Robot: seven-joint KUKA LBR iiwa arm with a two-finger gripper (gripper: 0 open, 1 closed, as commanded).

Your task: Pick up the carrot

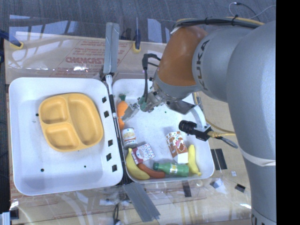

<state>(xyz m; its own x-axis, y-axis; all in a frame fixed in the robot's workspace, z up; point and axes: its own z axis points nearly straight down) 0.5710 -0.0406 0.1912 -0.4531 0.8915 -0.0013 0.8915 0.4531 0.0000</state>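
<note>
The carrot [122, 110], orange with a green top, lies against the left wall of the right bin [206, 170], near its upper left corner. My gripper [138, 106] hangs low in that bin just to the right of the carrot, close to it or touching it. The orange-banded wrist and grey arm above cover much of the gripper.
The right bin also holds a small jar [129, 137], a red-and-white packet [144, 152], a banana [132, 168], a red sausage [151, 171], a green bottle [171, 168], a carton [176, 144] and a yellow piece [192, 159]. A yellow divided plate [70, 122] lies in the left bin [23, 172].
</note>
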